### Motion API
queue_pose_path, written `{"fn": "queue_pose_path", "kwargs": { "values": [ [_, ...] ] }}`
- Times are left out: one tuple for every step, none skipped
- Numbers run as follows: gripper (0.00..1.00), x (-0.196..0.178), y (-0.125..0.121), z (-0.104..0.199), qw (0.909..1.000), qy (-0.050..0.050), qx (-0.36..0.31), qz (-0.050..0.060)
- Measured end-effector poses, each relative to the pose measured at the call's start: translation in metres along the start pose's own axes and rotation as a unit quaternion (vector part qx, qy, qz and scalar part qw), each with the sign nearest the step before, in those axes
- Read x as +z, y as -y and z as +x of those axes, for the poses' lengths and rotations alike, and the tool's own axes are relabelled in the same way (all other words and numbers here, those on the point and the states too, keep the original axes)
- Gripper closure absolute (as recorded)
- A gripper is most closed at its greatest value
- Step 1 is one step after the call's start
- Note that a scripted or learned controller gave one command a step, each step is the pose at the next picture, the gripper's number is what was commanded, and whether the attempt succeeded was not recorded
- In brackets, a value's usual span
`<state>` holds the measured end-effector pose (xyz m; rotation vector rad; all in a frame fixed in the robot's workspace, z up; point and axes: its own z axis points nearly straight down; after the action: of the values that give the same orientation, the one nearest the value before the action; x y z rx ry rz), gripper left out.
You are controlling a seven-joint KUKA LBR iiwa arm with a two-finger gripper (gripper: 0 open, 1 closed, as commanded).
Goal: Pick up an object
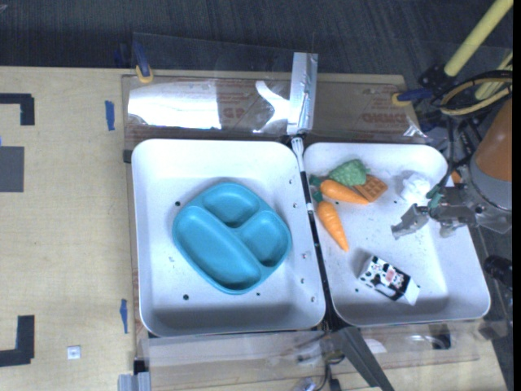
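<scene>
Two carrots (pixel 340 206) lie at the right bin's (pixel 464 287) far-left corner beside a green leafy toy (pixel 350 171); a milk carton (pixel 389 279) lies near its front edge. I see the jaws (pixel 417 221) spread, grasping nothing, above mid-bin.

Blue divided plate (pixel 232 236), orange carrots (pixel 333 225), cow-patterned black-and-white carton (pixel 389 279)

The wooden bench (pixel 57 243) bears two white bins, left (pixel 155 169) and right (pixel 456 287), side by side.
</scene>
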<state>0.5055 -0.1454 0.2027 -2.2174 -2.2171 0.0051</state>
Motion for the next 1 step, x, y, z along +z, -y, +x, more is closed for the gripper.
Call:
{"fn": "queue_pose_path", "kwargs": {
  "values": [
    [0.0, 0.109, 0.0233, 0.0334, 0.9974, 0.001, 0.073, -0.002]
  ]
}}
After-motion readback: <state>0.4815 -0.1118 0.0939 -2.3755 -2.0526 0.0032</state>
